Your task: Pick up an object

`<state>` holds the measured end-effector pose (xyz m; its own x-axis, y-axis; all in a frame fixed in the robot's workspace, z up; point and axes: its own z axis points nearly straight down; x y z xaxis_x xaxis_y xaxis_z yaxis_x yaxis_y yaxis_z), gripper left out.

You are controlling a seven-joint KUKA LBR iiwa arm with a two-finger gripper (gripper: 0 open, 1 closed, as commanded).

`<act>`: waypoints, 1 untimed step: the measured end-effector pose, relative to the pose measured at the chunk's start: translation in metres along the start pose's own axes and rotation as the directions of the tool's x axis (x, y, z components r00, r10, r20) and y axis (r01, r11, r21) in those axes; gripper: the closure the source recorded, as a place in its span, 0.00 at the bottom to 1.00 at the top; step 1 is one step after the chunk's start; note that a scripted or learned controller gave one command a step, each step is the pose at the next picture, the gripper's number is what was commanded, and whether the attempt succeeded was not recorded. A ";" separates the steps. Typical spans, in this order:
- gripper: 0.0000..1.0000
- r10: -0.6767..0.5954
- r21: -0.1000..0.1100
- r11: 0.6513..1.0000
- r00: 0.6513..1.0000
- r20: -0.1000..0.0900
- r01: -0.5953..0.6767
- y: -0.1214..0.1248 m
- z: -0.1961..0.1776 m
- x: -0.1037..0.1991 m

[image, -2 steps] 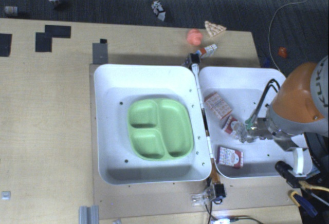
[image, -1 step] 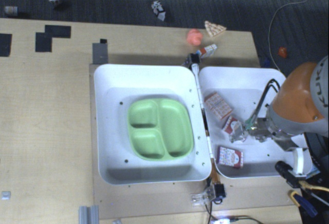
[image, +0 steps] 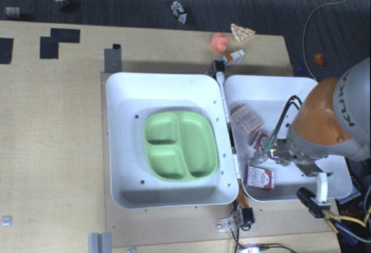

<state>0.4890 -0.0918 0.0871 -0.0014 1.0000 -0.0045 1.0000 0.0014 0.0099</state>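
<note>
Red-and-white packet (image: pixel 259 177) lies at the lower edge of your right bin (image: pixel 290 86), just below the gripper (image: pixel 264 152); you cannot tell how the gripper stands. Another packet (image: pixel 246 119) sits above it, toward frame centre.

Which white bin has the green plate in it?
The left white bin holds the green divided plate. The right white bin holds small packets, under the grey arm.

The arm (image: pixel 336 115) ran off the picture's right edge and hid much of the right bin (image: pixel 261 86). The end effector (image: pixel 268 152) was blurred. Small items beyond the table (image: pixel 52 147) were too tiny to identify.
</note>
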 end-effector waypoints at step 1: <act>1.00 -0.003 -0.007 1.000 1.000 0.000 0.003 0.003 -0.012 0.001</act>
<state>0.4917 -0.0909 0.0987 -0.0041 1.0000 -0.0041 0.9998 0.0042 0.0169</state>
